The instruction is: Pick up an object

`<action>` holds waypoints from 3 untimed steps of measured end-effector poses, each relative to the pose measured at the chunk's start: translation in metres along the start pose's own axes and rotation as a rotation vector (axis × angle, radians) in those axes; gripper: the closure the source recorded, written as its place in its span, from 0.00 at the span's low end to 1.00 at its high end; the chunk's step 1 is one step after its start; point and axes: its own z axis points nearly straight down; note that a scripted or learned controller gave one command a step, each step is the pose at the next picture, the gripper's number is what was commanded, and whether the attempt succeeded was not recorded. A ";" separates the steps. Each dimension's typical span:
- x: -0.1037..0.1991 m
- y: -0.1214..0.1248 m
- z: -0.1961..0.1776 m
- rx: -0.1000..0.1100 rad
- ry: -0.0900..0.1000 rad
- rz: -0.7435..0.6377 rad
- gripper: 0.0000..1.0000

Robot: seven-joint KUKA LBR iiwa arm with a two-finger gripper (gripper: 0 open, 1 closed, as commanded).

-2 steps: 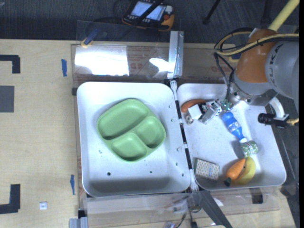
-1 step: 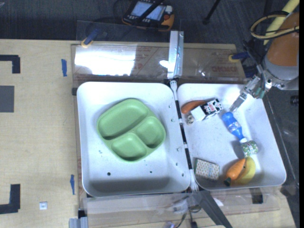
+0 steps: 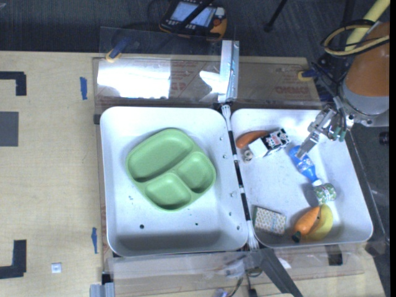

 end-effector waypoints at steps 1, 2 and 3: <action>0.004 0.012 0.074 -0.002 -0.003 -0.160 0.00; -0.014 -0.005 0.074 -0.001 -0.006 -0.390 0.00; 0.008 0.006 0.075 -0.001 0.000 -0.461 0.00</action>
